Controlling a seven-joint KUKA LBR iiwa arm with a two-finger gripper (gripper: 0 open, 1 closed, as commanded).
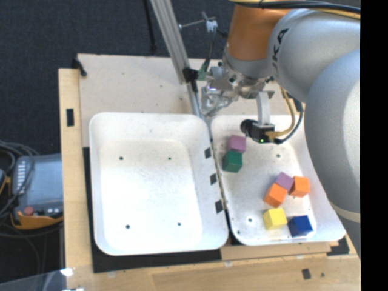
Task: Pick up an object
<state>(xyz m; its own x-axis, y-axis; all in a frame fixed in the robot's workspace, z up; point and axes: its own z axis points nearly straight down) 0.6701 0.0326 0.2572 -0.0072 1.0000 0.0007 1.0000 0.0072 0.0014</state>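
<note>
- Lying nearest to the camera in the right bin [315, 238], a blue cube [300, 225] and a yellow cube [274, 217] are seen side by side, close to the front rim.
- Just behind them, two orange cubes [276, 194] [300, 187] and a lilac cube [284, 180] are gathered in a tight group, touching or almost touching one another.
- Further back, near the wall shared with the left bin [151, 180], a green cube [232, 161] is placed, and a mauve cube [237, 143] is touching its far side.
- No cube is lifted; all seven are resting on the floor of the right bin.
- Behind the mauve cube, the gripper [213, 105] is held above the far end of the divide between the two bins; whether it is released or clenched cannot be told, as its tip is too small and cluttered.
- Nothing can be made out in its grasp.
- Above it, the arm [315, 47] with its orange band is reaching in from the right.
- At the far side, a metal post [173, 35] is standing at a slant on the bench [121, 83].
</note>
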